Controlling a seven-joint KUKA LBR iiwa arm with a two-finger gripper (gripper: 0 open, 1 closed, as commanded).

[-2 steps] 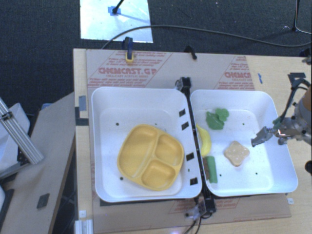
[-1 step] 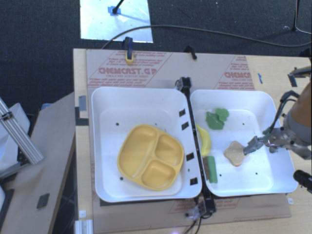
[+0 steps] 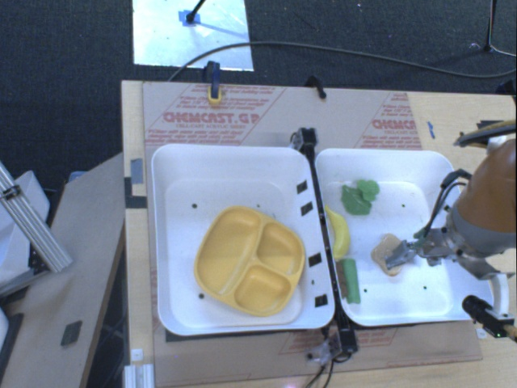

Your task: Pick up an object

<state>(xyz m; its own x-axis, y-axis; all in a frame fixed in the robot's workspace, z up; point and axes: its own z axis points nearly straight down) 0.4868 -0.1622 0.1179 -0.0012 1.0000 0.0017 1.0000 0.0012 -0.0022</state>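
jaws closed on tan piece [image 3: 386, 254], gripper [image 3: 398, 257] in rt bin [image 3: 404, 309].

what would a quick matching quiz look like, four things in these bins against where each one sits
Things:
1. plate
2. broccoli
3. banana
4. tan piece

Places:
A. against the divider, right bin
B. at the gripper tip
C. left bin
D. far part of the right bin

Pairs: 1-C, 2-D, 3-A, 4-B
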